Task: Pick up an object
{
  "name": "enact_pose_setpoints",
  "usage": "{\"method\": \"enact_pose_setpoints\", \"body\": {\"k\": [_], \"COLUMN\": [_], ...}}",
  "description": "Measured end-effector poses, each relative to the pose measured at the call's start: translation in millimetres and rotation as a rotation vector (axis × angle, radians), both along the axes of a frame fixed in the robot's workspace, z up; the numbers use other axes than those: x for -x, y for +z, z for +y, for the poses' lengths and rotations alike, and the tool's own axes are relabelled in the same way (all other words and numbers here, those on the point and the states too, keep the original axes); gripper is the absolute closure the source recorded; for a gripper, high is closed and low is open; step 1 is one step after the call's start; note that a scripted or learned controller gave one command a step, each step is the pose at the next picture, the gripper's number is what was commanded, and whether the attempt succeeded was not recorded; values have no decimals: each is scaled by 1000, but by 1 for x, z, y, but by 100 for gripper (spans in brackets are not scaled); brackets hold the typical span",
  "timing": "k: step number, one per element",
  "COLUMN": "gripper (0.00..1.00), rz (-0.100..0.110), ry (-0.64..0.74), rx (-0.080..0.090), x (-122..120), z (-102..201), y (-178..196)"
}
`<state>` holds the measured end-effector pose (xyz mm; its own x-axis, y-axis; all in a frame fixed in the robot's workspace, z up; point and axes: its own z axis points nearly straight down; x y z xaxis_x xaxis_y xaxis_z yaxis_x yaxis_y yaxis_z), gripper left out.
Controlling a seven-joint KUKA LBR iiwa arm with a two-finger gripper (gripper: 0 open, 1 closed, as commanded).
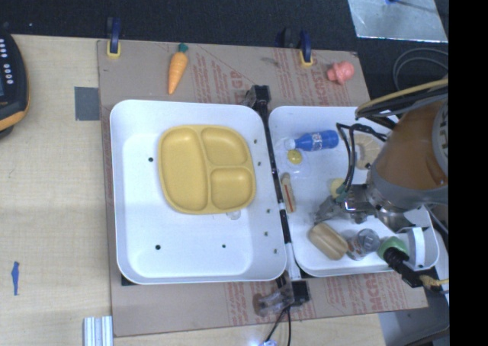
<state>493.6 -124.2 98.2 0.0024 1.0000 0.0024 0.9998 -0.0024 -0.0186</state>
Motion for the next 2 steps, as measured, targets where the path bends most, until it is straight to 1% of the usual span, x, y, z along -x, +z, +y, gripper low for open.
{"method": "enact_pose_setpoints", "body": {"k": [1,2], "gripper": [0,0], "rz": [-32,-3], "ry": [13,5], "rx": [4,0], "x": [-109,-41], "z": [33,31], "y": [92,8]}}
